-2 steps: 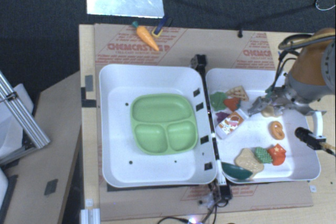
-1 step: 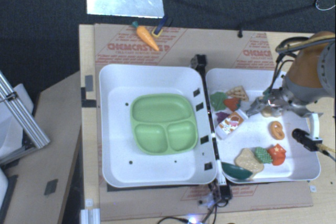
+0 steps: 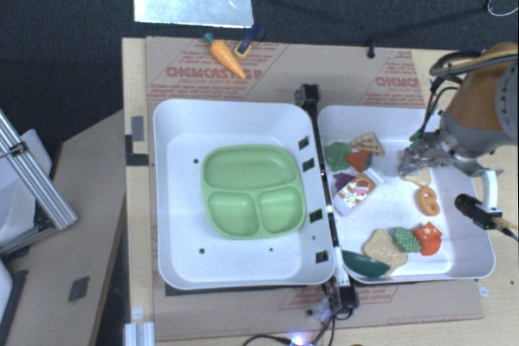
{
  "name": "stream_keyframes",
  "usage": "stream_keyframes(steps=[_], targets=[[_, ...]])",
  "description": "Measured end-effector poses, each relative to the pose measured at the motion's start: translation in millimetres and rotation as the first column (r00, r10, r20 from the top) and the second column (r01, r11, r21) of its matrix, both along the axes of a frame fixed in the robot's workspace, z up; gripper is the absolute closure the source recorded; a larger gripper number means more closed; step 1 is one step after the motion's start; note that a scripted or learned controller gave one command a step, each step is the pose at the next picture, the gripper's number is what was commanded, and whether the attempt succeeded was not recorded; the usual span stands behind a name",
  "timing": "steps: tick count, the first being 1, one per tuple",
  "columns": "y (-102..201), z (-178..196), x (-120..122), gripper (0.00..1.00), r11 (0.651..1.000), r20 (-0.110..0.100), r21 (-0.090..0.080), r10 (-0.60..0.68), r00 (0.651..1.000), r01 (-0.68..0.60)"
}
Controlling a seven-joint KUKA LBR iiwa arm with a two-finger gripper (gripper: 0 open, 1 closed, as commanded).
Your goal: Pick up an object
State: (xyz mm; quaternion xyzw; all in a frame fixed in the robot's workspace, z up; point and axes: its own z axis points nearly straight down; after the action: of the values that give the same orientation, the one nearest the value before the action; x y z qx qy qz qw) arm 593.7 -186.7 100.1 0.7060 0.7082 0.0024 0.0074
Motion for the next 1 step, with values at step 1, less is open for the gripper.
stream_keyframes(steps=[1], targets=[[-9.4,57.0,6.6,1.00,1.000,-0.007,0.005,0.000,1.000,0.000]])
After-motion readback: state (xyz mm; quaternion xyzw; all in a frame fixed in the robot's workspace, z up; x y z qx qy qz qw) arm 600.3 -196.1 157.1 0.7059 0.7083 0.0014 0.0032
